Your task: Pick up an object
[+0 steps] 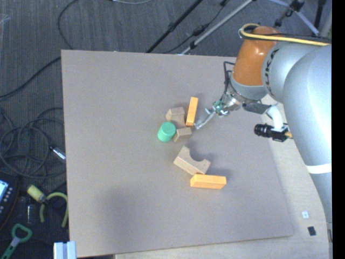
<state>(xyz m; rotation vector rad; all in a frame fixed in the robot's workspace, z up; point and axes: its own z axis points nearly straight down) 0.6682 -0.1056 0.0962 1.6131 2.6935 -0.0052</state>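
The flat grey-brown board (118,144) covers the table, and a cluster of wooden pieces lies near its middle.

Leftmost in the cluster is a green wooden cylinder (166,131), lying on the board. Just above and to its right sits a plain tan wooden block (175,114), and a smaller tan wooden cube (183,133) touches the cylinder's right side. An orange rectangular wooden bar (191,111) stands on edge, nearly upright in the view, its left face against the tan block.

Below this group, apart from it, lies a tan wooden arch block with a curved notch (190,163). Just below and to the right of the arch is a second orange wooden bar (208,182), lying flat and almost level in the view, close to the arch.

Right of the upper group, the gripper (200,124) reaches in low over the board, its thin metal fingers slanting down and to the left. Its tips sit just beside the lower end of the upright orange bar and the small cube. Nothing shows between the fingers; whether they are spread or pressed together cannot be told at this scale.

Farther right, the grey arm with its orange band (253,63) leans in from the right edge, wrist bent downward toward the cluster.
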